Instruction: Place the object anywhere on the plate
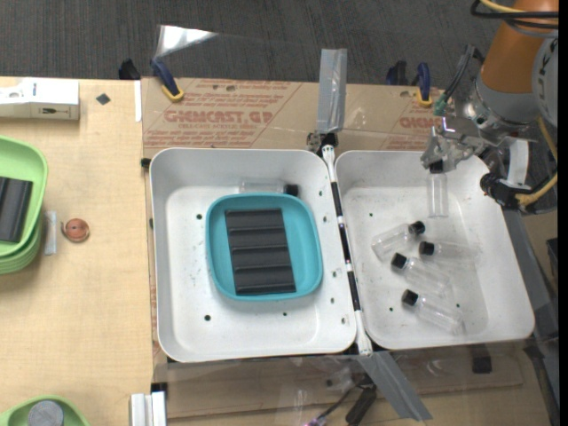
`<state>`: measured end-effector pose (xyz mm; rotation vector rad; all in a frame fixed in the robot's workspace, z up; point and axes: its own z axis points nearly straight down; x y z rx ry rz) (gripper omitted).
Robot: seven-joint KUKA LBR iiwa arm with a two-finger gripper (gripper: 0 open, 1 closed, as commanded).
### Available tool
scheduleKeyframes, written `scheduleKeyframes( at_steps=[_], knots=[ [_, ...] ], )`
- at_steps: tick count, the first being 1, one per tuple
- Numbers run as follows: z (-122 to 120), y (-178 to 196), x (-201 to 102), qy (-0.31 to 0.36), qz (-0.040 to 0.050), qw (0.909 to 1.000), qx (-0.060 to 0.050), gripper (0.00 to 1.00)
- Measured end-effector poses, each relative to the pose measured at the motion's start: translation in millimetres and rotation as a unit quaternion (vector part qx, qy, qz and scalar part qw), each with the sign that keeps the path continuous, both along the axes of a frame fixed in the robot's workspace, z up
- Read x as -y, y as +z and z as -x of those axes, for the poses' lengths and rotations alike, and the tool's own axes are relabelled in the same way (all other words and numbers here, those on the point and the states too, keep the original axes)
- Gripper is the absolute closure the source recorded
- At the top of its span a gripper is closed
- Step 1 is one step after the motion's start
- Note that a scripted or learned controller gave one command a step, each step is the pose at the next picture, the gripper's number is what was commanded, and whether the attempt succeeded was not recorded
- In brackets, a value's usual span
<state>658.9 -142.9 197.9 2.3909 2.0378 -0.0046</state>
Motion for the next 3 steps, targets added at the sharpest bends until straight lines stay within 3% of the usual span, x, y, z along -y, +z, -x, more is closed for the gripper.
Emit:
scheduleKeyframes(
  at_steps=[1,2,3],
  knots=[
    [30.7,-7.4,-58.0,0.085,-0.0011,0.9963,-0.001,1.0],
    [87.0,-7.1,-132.0,0.173,-0.0011,0.9849,-0.001,1.0],
    [120.2,-7.3,-188.0,0.196,-0.0009,0.9806,-0.001,1.0]
  ],
)
